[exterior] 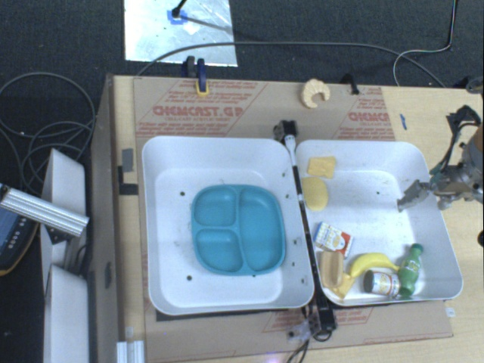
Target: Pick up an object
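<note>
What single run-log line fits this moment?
arm: right bin's right edge | pincer: over bare floor, holding nothing | banana, green bottle: untouched, front corner

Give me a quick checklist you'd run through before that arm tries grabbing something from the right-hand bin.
1. Things to pick present: ok. banana, green bottle, small jar and red-and-white packet lie near the front of the right bin.
2. end effector over the right bin: ok, near its right side.
3. End effector above a target: not ok; the objects lie elsewhere.
4. Targets well separated: not ok; banana, jar and bottle crowd together.
5. Something held already: cannot tell.
6. blue tray out of the way: ok, in the left bin.
</note>
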